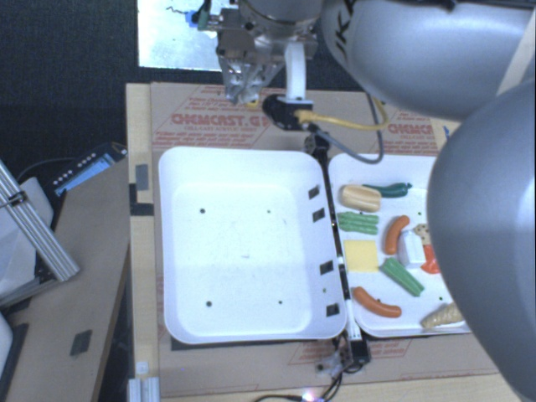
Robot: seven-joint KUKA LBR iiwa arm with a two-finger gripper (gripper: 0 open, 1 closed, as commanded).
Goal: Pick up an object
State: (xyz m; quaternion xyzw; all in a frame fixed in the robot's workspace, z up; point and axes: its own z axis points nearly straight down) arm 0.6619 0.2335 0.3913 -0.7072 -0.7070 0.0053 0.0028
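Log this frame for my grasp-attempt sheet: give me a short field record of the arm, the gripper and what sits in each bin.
arm: reaches in from the right, large in the foreground
gripper: raised above the cardboard behind the left bin, nothing visible between its fingers
right bin: toy food, including a bread roll, yellow cheese slice, two sausages, green bean pods
task progress: no object picked up yet

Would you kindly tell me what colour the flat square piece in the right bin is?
Pale yellow; the flat square piece shows best in the camera view.
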